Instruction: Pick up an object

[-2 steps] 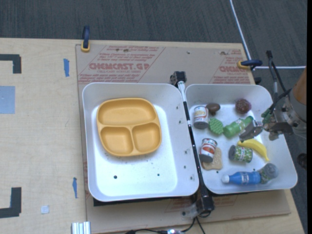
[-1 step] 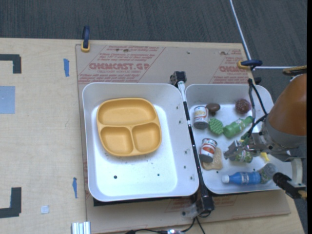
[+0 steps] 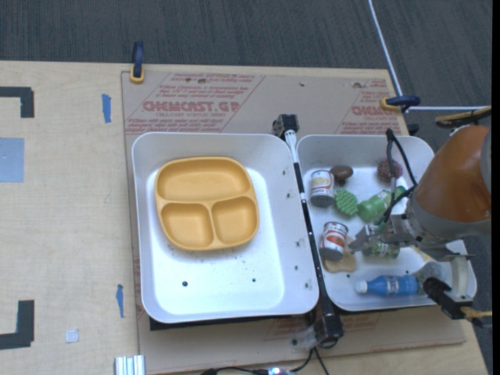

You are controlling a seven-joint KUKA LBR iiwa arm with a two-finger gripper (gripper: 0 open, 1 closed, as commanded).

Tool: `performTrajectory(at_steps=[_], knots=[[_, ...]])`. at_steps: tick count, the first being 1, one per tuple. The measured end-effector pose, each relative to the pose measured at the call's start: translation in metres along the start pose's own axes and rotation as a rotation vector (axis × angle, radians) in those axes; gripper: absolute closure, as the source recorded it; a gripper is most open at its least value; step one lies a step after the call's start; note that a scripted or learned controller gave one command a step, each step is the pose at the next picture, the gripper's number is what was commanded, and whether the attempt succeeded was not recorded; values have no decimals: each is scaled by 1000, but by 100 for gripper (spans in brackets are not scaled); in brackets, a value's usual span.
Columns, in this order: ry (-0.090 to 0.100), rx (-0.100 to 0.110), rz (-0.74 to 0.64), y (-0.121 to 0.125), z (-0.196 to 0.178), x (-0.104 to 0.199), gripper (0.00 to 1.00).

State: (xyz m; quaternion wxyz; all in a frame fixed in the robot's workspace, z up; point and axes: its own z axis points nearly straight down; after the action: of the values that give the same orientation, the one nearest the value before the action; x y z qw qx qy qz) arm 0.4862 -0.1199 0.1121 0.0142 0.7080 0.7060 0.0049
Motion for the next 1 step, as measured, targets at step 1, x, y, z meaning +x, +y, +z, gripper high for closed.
performTrajectory(at_steps=[1], knots=[[6, 10, 0, 12, 17, 18, 0]])
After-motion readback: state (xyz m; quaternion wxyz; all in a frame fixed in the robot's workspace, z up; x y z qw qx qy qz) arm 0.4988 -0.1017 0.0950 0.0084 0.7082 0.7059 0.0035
